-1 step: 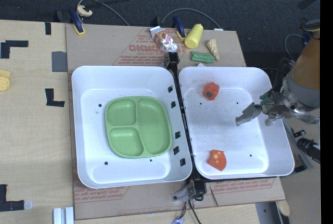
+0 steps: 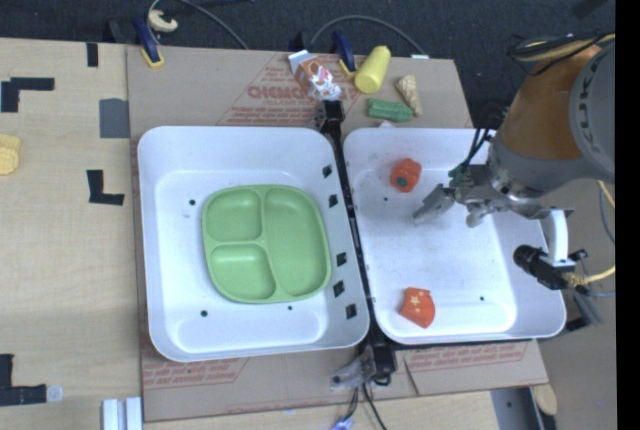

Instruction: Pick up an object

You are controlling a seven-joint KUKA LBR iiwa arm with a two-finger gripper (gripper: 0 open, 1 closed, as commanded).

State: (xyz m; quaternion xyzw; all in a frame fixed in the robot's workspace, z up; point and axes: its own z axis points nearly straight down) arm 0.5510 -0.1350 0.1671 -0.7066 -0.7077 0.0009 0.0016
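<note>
The right white bin [image 2: 500, 318] holds two small objects. A red-orange round piece with a green top [image 2: 404, 175] lies near its far left corner. A second red-orange piece [image 2: 418, 307] lies near its front edge. My gripper [image 2: 446, 212] hangs over the middle of this bin, reaching in from the right under the orange-banded wrist. Its fingers [image 2: 430, 207] are spread open with nothing between them. It sits just right of and slightly nearer than the green-topped piece, apart from it.
The left bin [image 2: 170, 158] holds a green divided plate [image 2: 266, 243]. Behind the bins on the cardboard lie a yellow object [image 2: 373, 68], a green one [image 2: 388, 110], a beige one [image 2: 408, 94] and a small packet [image 2: 316, 75]. Clips line the wall between the bins.
</note>
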